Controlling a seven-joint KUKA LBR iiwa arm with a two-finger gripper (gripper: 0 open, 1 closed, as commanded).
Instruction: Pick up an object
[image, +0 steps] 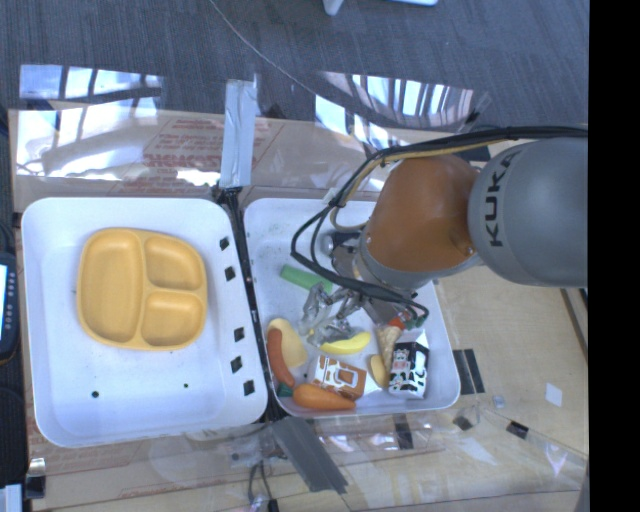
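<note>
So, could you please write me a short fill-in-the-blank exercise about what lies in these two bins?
1. The yellow tray lies in the ____ bin.
2. The tray has ____ compartments.
3. The claw hangs over the ____ bin.
4. The carrot lies at that bin's ____ edge.

Missing words: left; three; right; near

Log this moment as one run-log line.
arm: over right bin | gripper: low among toy food, above banana | grasp: none seen | yellow tray: left bin

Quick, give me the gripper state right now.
Gripper: down in the right bin above the toy food; open or closed cannot be told.
</note>
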